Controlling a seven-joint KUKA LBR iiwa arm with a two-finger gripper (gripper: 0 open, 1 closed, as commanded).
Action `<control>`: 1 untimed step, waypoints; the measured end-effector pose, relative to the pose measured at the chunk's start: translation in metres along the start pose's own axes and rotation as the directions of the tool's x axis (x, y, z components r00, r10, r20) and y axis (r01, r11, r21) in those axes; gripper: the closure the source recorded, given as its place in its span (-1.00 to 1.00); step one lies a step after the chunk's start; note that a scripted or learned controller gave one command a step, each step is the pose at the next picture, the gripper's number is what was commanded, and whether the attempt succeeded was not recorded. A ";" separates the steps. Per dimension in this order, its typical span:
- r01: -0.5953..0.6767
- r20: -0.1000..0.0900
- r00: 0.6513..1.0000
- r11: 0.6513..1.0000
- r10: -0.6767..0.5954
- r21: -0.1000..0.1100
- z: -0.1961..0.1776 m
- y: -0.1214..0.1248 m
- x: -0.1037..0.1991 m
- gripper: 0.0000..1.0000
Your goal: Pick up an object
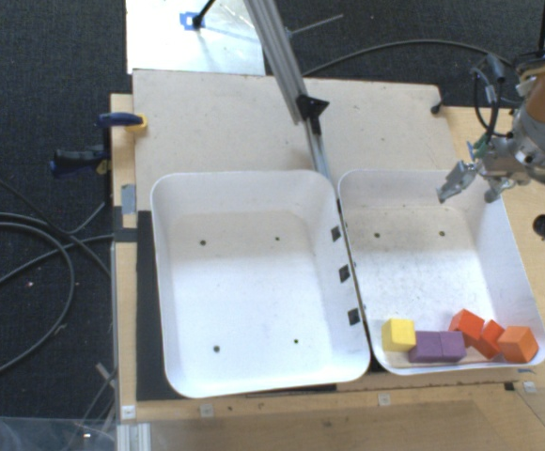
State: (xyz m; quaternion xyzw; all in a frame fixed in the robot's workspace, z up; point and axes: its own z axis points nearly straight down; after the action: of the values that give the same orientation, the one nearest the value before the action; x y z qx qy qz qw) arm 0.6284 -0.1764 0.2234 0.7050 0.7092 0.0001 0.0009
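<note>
Four blocks, one arm — your tool (476, 182) hangs over the right bin's (423, 252) far edge.
Fingers spread, gripping nothing — yellow block (398, 334), purple block (437, 346) and two orange blocks (494, 335) lie well apart, near corner.

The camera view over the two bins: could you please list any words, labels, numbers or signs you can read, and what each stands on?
There is no readable text.
The yellow block, purple block and orange blocks in the right bin have plain faces.
The small dark squares on the rim between the bins bear no readable marks.
The gripper shows no label.
</note>
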 end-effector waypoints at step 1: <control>0.003 -0.003 1.000 1.000 -0.003 0.003 0.055 0.023 0.026 -1.00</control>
State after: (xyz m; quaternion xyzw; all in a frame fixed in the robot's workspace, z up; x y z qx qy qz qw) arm 0.6513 -0.1499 0.1683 0.7038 0.7104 0.0000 -0.0010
